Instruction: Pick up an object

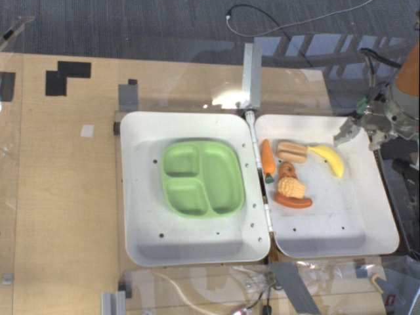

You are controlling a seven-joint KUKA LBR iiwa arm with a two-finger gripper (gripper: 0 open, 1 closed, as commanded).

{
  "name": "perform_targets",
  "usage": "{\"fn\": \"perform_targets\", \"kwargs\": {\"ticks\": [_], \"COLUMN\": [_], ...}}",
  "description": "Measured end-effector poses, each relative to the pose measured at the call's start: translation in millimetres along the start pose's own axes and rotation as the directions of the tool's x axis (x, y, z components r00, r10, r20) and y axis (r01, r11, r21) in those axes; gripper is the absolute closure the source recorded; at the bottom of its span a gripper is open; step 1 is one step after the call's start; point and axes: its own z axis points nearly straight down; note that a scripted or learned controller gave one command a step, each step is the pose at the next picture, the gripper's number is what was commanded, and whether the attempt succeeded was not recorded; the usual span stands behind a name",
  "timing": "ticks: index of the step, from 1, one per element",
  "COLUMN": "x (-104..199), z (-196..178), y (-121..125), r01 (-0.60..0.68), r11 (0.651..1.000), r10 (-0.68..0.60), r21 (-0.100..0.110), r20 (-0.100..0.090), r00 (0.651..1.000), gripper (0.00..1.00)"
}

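The right bin (pixel 341 231) holds several toy foods near its left side. An orange carrot (pixel 267 157) lies along the divider. Beside it are a hot dog in a bun (pixel 292 151), a yellow banana (pixel 330 159), a small reddish-brown piece (pixel 287 170), a yellow corn cob (pixel 291 188) and a red sausage (pixel 293 202). My gripper (pixel 360 135) hangs over the bin's upper right corner, just right of the banana and above it. It is open, and nothing sits between its fingers.
The left bin (pixel 141 228) holds a green divided plate (pixel 200 178). A metal post (pixel 252 77) stands behind the divider between the bins. A black cable (pixel 282 25) runs across the floor at the back. The arm's body fills the right edge.
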Motion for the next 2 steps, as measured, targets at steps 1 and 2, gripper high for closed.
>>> {"fn": "perform_targets", "kwargs": {"ticks": [1,2], "x": [-6.5,-5.4], "z": [118.3,105.9], "y": [8.9,11.2], "r01": [0.072,0.074], "r11": [0.997,0.997], "r10": [-0.072,-0.074], "r21": [0.000,-0.007], "r20": [0.000,0.001], "r00": [0.997,0.997], "gripper": [0.00,1.00]}}
